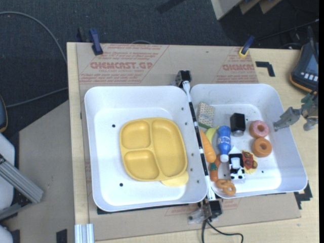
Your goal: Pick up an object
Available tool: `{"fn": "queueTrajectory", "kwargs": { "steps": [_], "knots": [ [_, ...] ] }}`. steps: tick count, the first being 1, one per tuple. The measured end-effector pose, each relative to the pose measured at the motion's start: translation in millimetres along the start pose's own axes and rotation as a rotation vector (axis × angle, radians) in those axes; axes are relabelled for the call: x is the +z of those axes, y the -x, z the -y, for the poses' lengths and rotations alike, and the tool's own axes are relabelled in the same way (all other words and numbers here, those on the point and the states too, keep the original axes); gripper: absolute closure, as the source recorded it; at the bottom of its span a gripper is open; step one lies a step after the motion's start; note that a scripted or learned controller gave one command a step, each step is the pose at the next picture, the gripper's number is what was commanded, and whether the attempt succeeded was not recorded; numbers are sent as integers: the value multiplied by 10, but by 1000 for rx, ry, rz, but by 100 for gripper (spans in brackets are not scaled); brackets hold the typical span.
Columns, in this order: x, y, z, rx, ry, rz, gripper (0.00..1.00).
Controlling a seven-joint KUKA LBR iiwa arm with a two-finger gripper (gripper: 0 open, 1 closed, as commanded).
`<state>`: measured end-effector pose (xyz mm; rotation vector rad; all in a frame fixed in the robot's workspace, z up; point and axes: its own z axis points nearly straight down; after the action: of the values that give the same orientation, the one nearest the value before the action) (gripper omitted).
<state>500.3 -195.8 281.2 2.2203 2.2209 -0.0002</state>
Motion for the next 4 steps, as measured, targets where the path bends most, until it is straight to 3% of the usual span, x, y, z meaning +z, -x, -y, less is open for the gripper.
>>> {"fn": "queueTrajectory", "kwargs": {
  "steps": [1, 2, 3, 4],
  "knots": [
    [1437, -75, -425, 0, -2, -2, 0],
    [1949, -820, -1048, -1, 4, 0, 0],
    [1965, -594, -1646, -2, -11, -3, 0],
    [1967, -657, -1104, 0, -3, -2, 0]
  ]
}}
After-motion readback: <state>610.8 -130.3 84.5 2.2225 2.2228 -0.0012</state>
